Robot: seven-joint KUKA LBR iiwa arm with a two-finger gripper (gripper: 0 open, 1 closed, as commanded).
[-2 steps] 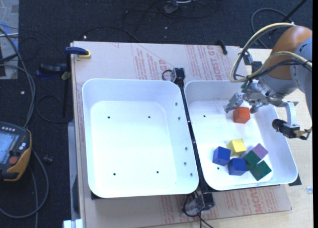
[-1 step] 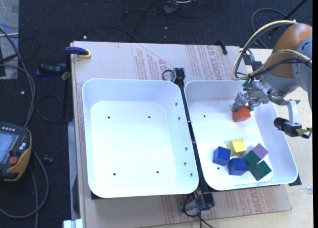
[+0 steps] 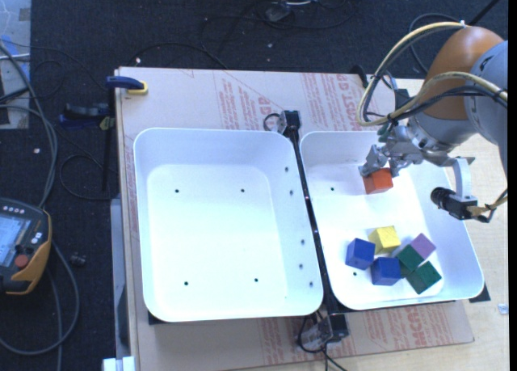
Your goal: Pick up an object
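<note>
Camera view: an orange block (image 3: 378,181) is gripped between the closed fingers of the tool (image 3: 380,166), raised over the right bin (image 3: 339,159); five blocks are clustered at five o'clock.

The arm (image 3: 464,86) reaches in from the right over the right bin (image 3: 339,280). Its gripper (image 3: 377,169) hangs above the bin's upper half, with an orange block (image 3: 378,181) between its fingers, lifted clear of the bin floor. Toward the near right corner of the same bin lies a tight cluster of blocks: a yellow block (image 3: 387,238), a blue block (image 3: 360,253), a second blue block (image 3: 386,271), a purple block (image 3: 422,244) and two green blocks (image 3: 418,268), most touching their neighbours. The left bin (image 3: 161,151) sits just beside the right one, their rims meeting along a black divider. Both rest on a board (image 3: 234,94). A handheld controller (image 3: 20,244) lies on the floor at the left.
</note>
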